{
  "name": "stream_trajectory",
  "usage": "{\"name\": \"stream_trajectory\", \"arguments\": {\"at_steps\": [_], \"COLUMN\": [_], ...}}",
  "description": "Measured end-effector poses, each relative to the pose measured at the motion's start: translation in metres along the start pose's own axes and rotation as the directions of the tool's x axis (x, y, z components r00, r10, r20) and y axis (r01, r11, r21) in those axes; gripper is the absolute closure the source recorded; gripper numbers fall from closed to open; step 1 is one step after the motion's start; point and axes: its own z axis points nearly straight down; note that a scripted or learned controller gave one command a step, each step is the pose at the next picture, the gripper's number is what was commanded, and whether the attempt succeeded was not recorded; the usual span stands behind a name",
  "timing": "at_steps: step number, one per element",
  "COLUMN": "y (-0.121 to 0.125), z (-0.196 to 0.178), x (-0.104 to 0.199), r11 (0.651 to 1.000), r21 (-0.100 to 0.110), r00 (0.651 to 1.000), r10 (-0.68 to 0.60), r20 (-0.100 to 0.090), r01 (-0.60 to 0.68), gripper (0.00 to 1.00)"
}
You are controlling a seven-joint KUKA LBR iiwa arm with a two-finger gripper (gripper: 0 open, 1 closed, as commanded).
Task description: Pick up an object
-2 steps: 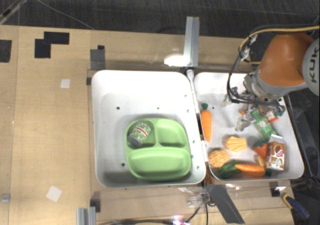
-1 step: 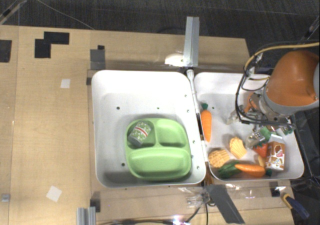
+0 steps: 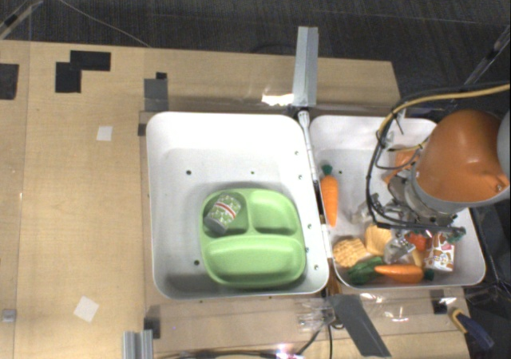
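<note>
1. Hanging low over the right bin, above its crowded near corner, presumably to pick from that heap.
2. Gripper masked by the orange wrist; grasp impossible to tell.
3. Counted: two carrots, one upright, one lying; one cracker; perhaps one carton.
4. Left bin: one green tray, one can cradled in its compartment.

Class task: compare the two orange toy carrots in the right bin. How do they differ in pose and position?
The upper orange toy carrot lies lengthwise beside the divider, green top pointing away from the camera; the lower orange toy carrot lies crosswise near the near wall of the right white bin. The upper one lies apart from other items; the lower one sits crowded among other toys, under the arm. Both are orange and tapered.
</note>
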Motion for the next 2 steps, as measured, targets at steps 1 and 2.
{"name": "stream_trajectory", "arguments": {"at_steps": [1,2], "y": [-0.001,0.033], "z": [-0.014,-0.113], "x": [-0.007,-0.026], "r11": [1.000,0.964], "r21": [0.009,-0.003], "r00": [1.000,0.964], "r10": [-0.009,0.265], "r20": [0.017,-0.005], "r01": [0.008,-0.265], "gripper": [1.00,1.00]}}
